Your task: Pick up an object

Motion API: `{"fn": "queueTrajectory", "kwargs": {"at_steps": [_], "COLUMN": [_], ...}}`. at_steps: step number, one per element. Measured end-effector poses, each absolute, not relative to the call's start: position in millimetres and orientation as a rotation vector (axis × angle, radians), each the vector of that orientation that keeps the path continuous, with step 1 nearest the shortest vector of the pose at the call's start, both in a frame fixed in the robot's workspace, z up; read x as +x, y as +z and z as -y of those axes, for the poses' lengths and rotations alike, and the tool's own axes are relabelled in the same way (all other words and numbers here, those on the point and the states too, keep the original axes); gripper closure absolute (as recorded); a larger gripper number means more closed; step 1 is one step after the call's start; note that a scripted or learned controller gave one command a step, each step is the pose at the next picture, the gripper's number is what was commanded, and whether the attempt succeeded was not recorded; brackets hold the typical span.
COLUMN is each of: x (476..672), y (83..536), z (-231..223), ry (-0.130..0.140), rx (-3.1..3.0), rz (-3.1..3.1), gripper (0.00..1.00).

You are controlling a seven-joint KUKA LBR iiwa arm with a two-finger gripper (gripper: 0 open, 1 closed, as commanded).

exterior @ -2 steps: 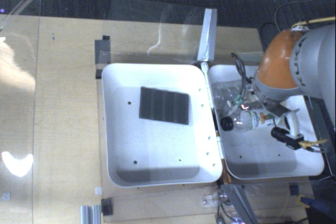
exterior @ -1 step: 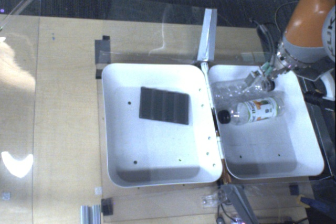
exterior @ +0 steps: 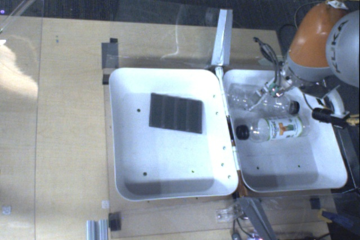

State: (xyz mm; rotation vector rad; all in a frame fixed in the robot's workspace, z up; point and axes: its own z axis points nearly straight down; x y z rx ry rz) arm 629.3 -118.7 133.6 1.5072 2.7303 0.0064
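Right bin (exterior: 332,174): clear bottle (exterior: 275,128), black cap, green-orange label unreadable, lies beside crumpled clear bottle (exterior: 247,96). Gripper (exterior: 274,87) above latter, state unclear. Left bin (exterior: 169,188): dark ridged pad (exterior: 176,113).

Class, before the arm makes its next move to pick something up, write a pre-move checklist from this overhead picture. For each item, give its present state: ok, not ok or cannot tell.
1. A target lies in reach: ok. A clear plastic bottle with a black cap lies on its side in the right bin.
2. A second candidate: ok. A crumpled clear bottle lies behind it, in the same bin.
3. The gripper is over the right bin: ok, it sits above the crumpled bottle.
4. The fingers are free of any object: cannot tell, glare and clear plastic mask them.
5. Left bin contents known: ok, a flat dark ribbed pad lies near its middle.
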Motion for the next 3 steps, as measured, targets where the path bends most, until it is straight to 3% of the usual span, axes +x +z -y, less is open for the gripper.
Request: {"fn": "queueTrajectory", "kwargs": {"at_steps": [1,2,3], "x": [574.2,612.2,615.2], "y": [104.3,92.8,106.3], "z": [168.2,126.4,125.7], "ry": [0.003,0.011,0.017], "rx": [1.437,1.325,1.318], "rz": [-2.787,-2.825,-2.817], "gripper": [0.00,0.00,1.00]}}
